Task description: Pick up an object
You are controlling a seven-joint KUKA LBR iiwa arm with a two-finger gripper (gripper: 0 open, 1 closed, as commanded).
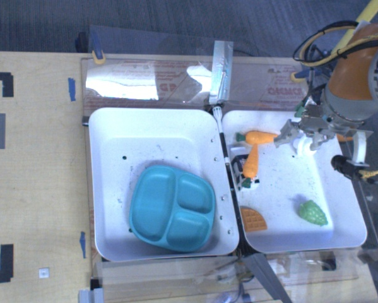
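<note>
The arm (356,74) is reaching in from the right, its orange band sitting above the far right corner of the right bin (346,229). The gripper (301,137) is hanging over the far part of that bin, its two fingers spread apart and pointing left and slightly near, with nothing between them; white bin floor is showing in the gap. Just left of the fingertips, an orange drill-shaped toy (255,147) is lying against the bin's left wall, its body pointing toward the gripper and its handle running nearward. It is sitting close to the gripper but apart from it. A green leafy toy (313,212) is resting in the near right part of the same bin, well apart from the gripper. A tan waffle-like piece (253,219) is lying in the near left corner. In the left bin (113,131), a blue divided plate (173,207) is occupying the near half.
</note>
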